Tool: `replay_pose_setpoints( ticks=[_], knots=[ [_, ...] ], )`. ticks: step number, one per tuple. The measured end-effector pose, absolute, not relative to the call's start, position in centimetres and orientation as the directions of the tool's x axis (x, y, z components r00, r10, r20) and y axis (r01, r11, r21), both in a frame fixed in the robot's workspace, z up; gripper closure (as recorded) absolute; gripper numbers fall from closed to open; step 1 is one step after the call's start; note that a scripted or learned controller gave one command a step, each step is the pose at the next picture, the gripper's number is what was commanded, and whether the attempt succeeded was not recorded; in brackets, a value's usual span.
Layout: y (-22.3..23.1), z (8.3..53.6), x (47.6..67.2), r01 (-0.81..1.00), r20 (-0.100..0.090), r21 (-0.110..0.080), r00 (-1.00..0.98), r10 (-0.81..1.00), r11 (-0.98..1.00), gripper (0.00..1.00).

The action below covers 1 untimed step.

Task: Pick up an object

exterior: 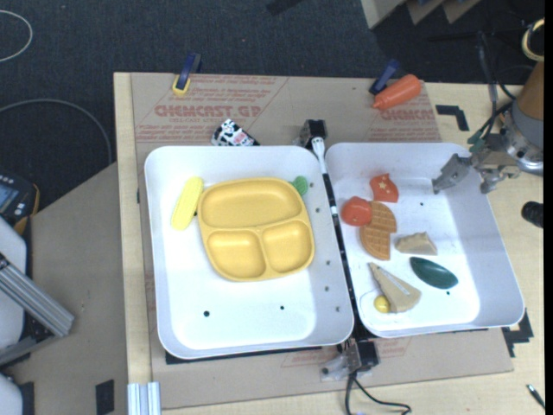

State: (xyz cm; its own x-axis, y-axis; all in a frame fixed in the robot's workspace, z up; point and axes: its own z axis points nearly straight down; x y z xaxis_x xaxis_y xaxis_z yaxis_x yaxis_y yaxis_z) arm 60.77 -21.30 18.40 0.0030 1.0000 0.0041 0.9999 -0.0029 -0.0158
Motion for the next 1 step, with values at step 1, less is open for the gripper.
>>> replay_pose_setpoints(
  ticks=[1],
  knots=[
    [-21.25, 19.31, 61.13, 1.000, 0.000, -0.001, 0.000, 1.000, 0.000, 0.00]
  ],
)
